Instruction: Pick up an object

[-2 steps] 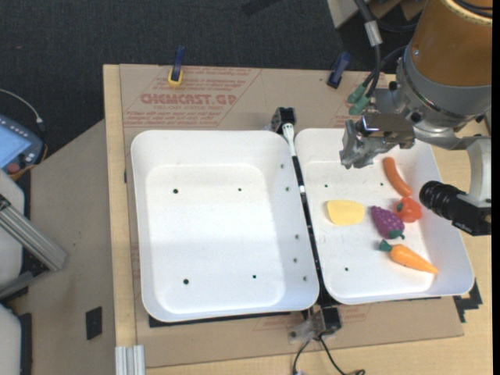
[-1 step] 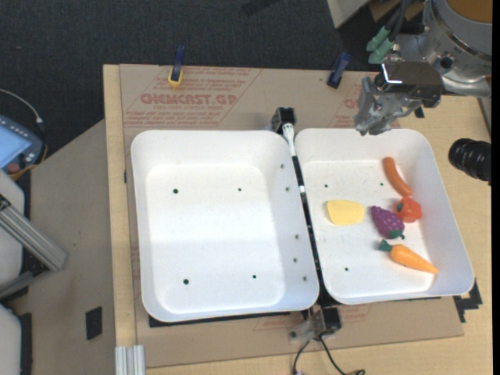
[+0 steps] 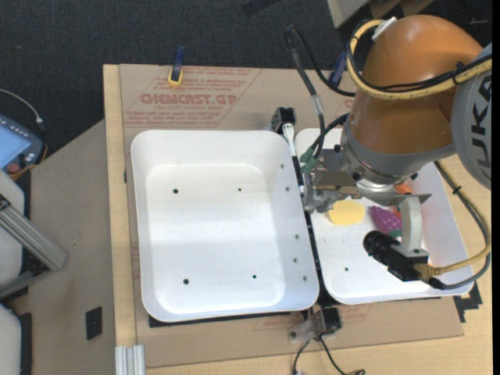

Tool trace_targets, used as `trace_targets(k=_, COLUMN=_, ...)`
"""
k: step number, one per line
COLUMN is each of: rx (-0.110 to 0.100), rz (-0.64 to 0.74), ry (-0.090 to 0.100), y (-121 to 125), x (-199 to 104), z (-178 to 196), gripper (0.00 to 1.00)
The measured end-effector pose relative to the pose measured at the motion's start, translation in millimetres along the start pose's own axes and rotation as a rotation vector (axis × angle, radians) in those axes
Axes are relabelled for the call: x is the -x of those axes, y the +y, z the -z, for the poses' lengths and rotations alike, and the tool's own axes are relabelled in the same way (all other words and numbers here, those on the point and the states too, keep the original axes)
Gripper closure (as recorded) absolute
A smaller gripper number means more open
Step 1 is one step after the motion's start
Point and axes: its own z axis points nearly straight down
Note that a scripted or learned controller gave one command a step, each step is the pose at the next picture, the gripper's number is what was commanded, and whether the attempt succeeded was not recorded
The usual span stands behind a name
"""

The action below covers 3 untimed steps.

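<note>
Gripper [image 3: 324, 196] hangs low in the right bin [image 3: 344, 283], at its left wall; whether it grips anything I cannot tell. Yellow piece [image 3: 348, 213] lies just beside it, purple piece [image 3: 385, 219] further right. Best centre over 1 piece, clear of the wall, before closing.

arm [image 3: 406, 92]: bulbous orange band above grey wrist | cables: yellow and black, looped around | black letters seen on grey casing
</note>
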Motion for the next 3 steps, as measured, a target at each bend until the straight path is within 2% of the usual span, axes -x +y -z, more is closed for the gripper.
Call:
trace_targets(k=1, rx=0.013, rz=-0.006, ry=0.002, y=2.1, x=73.9, z=-15.5, gripper=1.0)
trace_targets(k=2, rx=0.026, rz=0.007, ry=0.004, y=1.8, x=19.9, z=54.6, gripper=1.0)
trace_targets(k=3, rx=0.021, rz=0.003, ry=0.003, y=1.8, x=22.0, z=61.4, gripper=1.0)
